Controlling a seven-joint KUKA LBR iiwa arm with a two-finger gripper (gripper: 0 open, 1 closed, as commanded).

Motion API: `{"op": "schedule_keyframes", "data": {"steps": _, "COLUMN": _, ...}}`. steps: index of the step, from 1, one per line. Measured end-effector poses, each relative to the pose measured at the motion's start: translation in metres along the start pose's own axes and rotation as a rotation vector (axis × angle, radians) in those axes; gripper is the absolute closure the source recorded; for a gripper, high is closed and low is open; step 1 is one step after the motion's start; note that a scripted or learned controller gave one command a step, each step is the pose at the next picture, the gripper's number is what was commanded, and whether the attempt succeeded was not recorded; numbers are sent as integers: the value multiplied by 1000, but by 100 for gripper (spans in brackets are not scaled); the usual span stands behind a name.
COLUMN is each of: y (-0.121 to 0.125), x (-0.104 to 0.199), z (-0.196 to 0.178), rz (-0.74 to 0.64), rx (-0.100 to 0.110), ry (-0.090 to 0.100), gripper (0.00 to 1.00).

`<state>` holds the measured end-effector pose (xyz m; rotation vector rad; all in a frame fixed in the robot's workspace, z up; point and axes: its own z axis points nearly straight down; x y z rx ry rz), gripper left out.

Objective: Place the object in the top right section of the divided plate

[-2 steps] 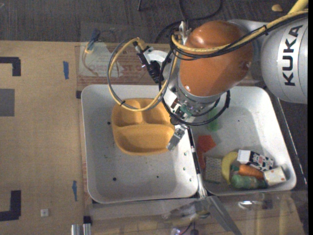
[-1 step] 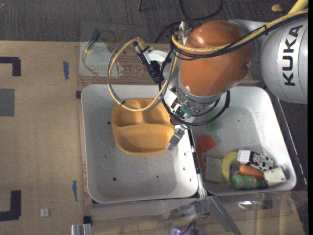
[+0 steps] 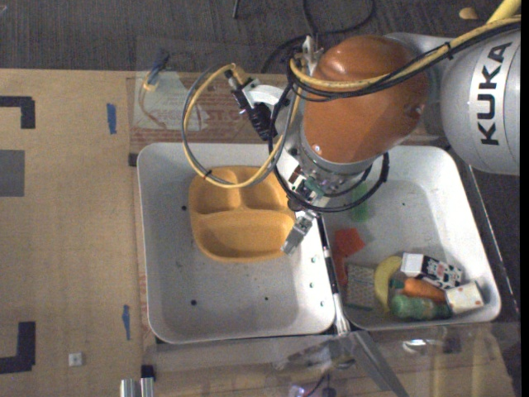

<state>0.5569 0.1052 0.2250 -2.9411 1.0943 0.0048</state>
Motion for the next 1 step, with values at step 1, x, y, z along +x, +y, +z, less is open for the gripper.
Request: {"op": "schedule_keyframes", "data": {"steps": 1, "y": 0, "x": 0, "z": 0, "rz": 0, "rx": 0, "ry": 0, "gripper": 0}}
